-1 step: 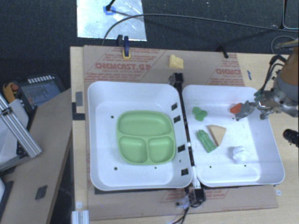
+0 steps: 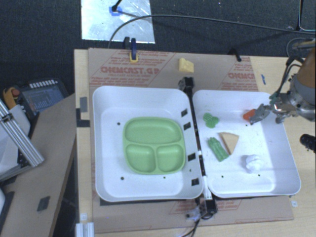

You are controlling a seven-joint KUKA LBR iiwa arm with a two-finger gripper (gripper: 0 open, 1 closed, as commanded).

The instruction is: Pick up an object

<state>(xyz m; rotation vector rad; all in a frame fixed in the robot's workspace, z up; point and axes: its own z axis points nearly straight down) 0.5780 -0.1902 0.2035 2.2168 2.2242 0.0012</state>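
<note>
Gripper point(image 2: 257, 113) sits at approx 2 o'clock in the right bin point(image 2: 281, 154), w/ an orange piece point(image 2: 249, 115) at its tip; looks pinched, but too blurry to be sure. Bin centre: tan wedge point(image 2: 229, 141), green stick point(image 2: 217, 148) touching it at 9 o'clock, small green lump point(image 2: 211, 120) at 11, white wad point(image 2: 253, 163) at 5. Left bin point(image 2: 106, 110) holds a green divided tray point(image 2: 152, 145).

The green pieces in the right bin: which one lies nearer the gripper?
The small round green piece; the long green piece lies lower, farther from the gripper.
</note>
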